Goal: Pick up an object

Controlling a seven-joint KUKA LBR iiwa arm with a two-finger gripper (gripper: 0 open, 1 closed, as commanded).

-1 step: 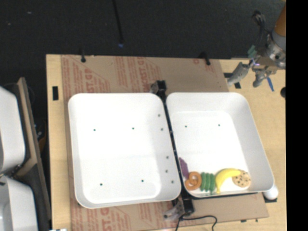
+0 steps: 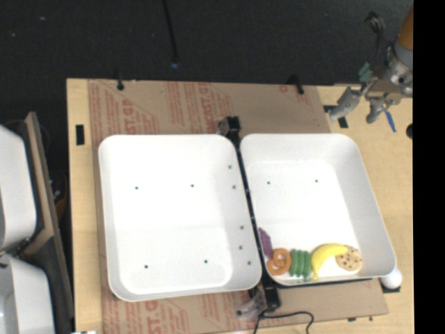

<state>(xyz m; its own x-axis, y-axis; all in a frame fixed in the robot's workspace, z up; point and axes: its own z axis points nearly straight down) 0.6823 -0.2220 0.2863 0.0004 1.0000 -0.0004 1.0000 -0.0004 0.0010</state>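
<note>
Gripper (image 2: 367,101) hangs above the bench's far right corner, beyond the far rim of the right bin (image 2: 306,142), its two fingers spread wide with nothing between them. All the toys lie in a row along the right bin's near edge: a purple piece (image 2: 265,240) by the near left corner, then a pretzel (image 2: 279,261), a green piece (image 2: 300,263), a banana (image 2: 326,254) and a cookie (image 2: 348,259) touching the banana. Beside it sits the left bin (image 2: 111,186).
</note>
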